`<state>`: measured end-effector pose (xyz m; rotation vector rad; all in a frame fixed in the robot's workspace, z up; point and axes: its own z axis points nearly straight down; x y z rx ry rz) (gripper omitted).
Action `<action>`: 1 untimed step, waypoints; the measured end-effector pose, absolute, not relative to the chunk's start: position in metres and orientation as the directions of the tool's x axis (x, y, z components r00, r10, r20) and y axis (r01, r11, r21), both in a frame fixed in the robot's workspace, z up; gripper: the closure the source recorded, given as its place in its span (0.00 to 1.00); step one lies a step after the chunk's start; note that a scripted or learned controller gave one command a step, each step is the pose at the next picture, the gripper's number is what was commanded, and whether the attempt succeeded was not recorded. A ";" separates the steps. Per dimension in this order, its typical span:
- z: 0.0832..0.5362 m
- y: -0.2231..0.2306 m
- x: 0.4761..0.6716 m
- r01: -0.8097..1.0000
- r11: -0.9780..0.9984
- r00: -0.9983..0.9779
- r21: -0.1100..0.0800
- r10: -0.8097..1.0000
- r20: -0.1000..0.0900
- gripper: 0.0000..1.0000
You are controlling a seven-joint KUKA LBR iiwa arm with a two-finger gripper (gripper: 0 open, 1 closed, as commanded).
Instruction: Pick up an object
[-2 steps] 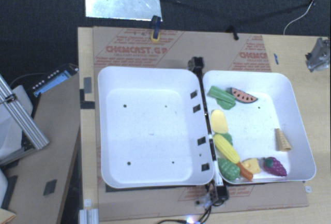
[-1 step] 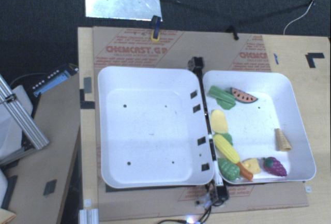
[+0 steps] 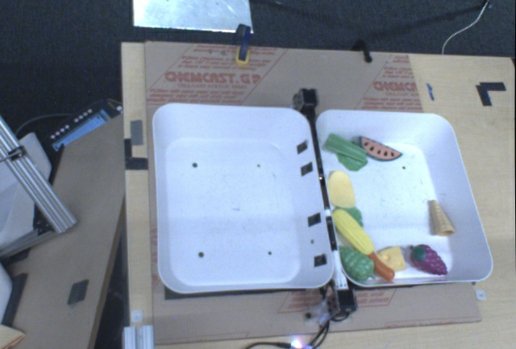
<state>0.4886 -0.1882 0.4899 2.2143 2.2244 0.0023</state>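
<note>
Toy foods (image 3: 355, 232) lie loose in the right bin (image 3: 466, 178), so we judge picking starts there; the jaws' state we cannot tell

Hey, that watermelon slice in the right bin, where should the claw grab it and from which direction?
Probably from straight above, across the middle of the watermelon slice. It lies flat and long, running left to right near the right bin's far wall, so closing across its narrow width looks easiest. Its right end has open floor; the green vegetable crowds its left end, so stay toward the middle or right.
</note>
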 end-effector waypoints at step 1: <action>0.478 -0.157 0.487 1.000 0.007 -0.007 0.003 1.000 0.000 1.00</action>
